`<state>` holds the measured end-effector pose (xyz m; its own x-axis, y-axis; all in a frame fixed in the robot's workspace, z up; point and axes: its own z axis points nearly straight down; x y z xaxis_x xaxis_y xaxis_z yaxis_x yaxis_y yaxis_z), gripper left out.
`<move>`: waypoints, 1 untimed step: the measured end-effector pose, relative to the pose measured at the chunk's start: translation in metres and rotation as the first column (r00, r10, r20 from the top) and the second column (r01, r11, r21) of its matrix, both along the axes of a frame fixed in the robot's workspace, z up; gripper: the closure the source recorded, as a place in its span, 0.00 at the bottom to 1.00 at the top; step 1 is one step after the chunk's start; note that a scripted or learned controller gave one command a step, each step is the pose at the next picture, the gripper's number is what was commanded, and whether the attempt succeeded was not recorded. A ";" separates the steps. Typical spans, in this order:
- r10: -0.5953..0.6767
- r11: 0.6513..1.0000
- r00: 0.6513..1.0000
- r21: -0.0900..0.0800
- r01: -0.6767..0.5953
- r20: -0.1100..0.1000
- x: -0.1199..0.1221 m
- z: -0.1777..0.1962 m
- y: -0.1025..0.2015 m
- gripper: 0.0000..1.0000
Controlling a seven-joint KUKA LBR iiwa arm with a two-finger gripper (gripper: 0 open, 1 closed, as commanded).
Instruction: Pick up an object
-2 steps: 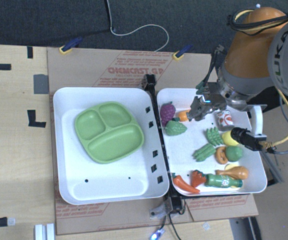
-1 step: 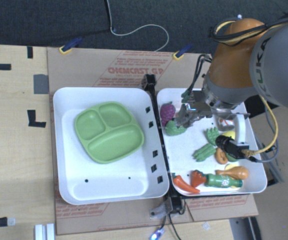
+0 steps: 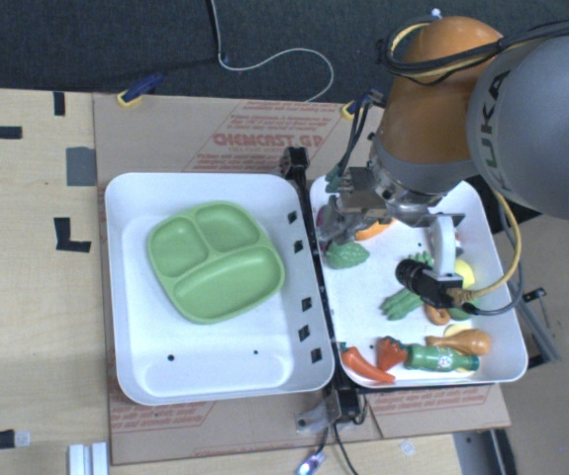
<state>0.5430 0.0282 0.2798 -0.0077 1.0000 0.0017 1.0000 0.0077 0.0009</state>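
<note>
Reaching in from the right of the frame, the grey arm with its orange band (image 3: 442,57) covers the upper part of the right bin (image 3: 497,369), and the gripper (image 3: 335,221) sits low at that bin's upper left corner, just above a green leafy toy vegetable (image 3: 345,256); I cannot tell how it is set. Around it lie an orange piece (image 3: 371,232), a green toy (image 3: 400,302), a yellow piece (image 3: 464,273), a red pepper (image 3: 365,363) and a green bottle-like toy (image 3: 442,360), while the left bin (image 3: 131,344) holds a green divided plate (image 3: 215,261).
</note>
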 end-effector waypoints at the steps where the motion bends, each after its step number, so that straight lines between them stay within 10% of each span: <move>1: -0.005 1.000 1.000 0.000 0.005 0.003 -0.053 0.075 -0.005 1.00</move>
<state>0.4897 0.0236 0.3545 -0.0024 1.0000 0.0013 1.0000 0.0024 0.0042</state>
